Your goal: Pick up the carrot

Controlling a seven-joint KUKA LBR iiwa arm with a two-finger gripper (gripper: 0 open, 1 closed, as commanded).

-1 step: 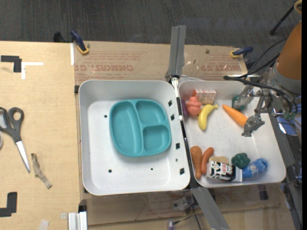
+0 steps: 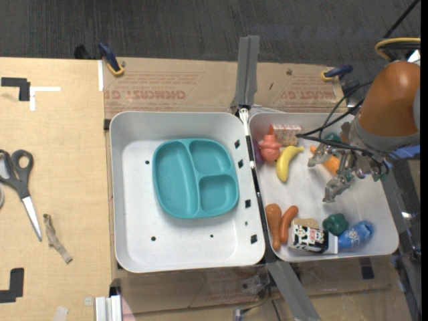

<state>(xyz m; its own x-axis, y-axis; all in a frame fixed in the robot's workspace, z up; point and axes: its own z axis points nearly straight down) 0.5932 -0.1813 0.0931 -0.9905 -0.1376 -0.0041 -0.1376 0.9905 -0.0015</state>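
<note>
claw (image 2: pixel 332 179): over right bin (image 2: pixel 374 246), right of banana (image 2: pixel 286 162) | grip: orange carrot (image 2: pixel 328 165) seemingly between fingers | teal tray (image 2: pixel 196 178): left bin

This looks like a robotics lab, not a home. Two white bins (image 2: pixel 127 199) sit on flattened cardboard (image 2: pixel 170 89) held by blue clamps (image 2: pixel 110 57) on a plywood surface (image 2: pixel 50 179). Black tape marks (image 2: pixel 17 89) and scissors (image 2: pixel 20 182) lie at the left, cables (image 2: pixel 401 19) trail far right (over dark carpet), and toy food (image 2: pixel 289 161) fills the right bin.
</note>
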